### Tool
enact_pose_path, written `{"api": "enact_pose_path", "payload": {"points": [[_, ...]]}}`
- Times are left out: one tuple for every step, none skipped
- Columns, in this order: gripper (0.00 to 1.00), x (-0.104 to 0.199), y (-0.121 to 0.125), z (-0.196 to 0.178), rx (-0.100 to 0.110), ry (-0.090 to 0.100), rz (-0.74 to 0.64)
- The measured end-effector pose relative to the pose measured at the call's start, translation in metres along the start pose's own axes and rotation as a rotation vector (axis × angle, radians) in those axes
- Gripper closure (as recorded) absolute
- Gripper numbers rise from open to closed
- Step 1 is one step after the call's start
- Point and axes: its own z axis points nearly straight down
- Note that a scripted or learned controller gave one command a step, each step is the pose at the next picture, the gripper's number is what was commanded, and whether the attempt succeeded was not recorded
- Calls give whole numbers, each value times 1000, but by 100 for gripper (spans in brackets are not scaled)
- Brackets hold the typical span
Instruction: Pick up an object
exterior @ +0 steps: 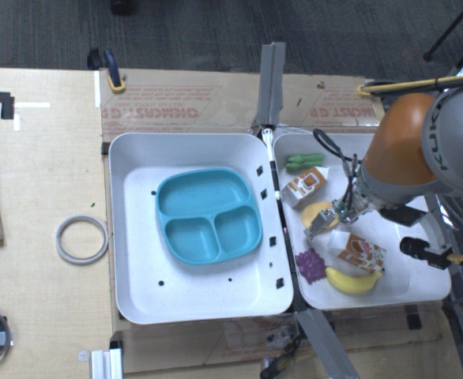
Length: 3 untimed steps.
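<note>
My gripper (322, 221) hangs low in the right bin (421, 287), reaching in from the right under the orange band. Its tips sit over a yellow rounded object (314, 212), touching or just above it. A brown and white carton (305, 185) lies just behind that, with a green item (304, 162) at the bin's back. A banana (351, 281) lies at the front, a purple grape bunch (310, 265) to its left, and a small red and white packet (363, 253) above the banana.
The left bin (133, 283) holds a blue divided plate (208, 215). A grey ring (82, 238) lies on the wooden bench left of the bins. A metal post (270, 85) stands behind the divider between the bins.
</note>
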Motion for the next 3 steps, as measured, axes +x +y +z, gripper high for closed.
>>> {"api": "enact_pose_path", "payload": {"points": [[100,-1,0,-9,-1,-1,4],[0,-1,0,-9,0,-1,4],[0,-46,51,-1,-2,-3,135]]}}
